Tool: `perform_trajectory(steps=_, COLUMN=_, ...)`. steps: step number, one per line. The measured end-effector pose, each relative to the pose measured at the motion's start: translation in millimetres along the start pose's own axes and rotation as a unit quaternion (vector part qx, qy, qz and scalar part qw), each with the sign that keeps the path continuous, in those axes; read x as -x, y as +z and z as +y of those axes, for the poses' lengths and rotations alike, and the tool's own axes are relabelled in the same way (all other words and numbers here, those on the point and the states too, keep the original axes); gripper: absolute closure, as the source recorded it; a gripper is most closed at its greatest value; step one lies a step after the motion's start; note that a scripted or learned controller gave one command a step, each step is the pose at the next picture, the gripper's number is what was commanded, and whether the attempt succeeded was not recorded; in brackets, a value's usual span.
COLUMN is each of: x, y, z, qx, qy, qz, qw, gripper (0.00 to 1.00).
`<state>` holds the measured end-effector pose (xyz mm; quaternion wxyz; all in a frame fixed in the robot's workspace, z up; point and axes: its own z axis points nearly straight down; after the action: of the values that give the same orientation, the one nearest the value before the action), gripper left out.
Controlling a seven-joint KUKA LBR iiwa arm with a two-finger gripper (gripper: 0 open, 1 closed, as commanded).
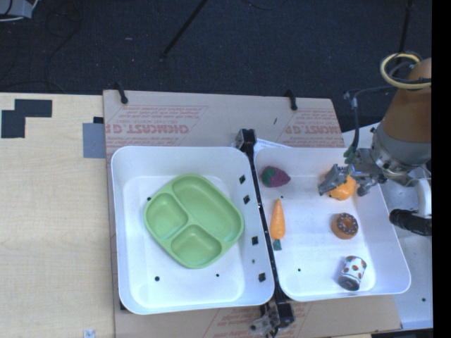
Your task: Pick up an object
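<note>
1. The left bin (134, 189) holds only a green divided plate (193, 220), which lies well apart from the arm and has no part in the coming move.

2. Past the divider, in the right bin (310, 287), a purple berry-like toy (275, 177) sits near the far rim, and a toy carrot (277, 220) lies just below it, its long axis running from the far rim toward the near one.

3. Further right stands the landmark, a small orange object (344, 189), near the far right corner of that bin. The gripper (337, 180) sits directly on its left upper side, touching or overlapping it, so the thing lies just right of and under the fingers.

4. Whether the fingers are parted or clamped on the orange object cannot be told; the metal parts blur together there and hide part of it.

5. Below the orange object lies a doughnut toy (345, 225), and below that a small patterned cup (352, 272) on its side.

6. The arm's upper part is cut off at the right.
</note>
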<state>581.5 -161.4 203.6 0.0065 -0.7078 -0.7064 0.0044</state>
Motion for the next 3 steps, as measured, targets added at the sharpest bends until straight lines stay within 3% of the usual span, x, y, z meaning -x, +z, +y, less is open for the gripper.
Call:
perform_trajectory(steps=1, x=0.1, y=-7.3, z=2.8, qx=0.006, qy=-0.001, qz=-0.001, qw=1.0, gripper=0.0)
perform_trajectory(steps=3, x=-13.6, y=99.4, z=-3.5, qx=0.004, qy=-0.001, qz=0.0, qw=1.0, gripper=0.0)
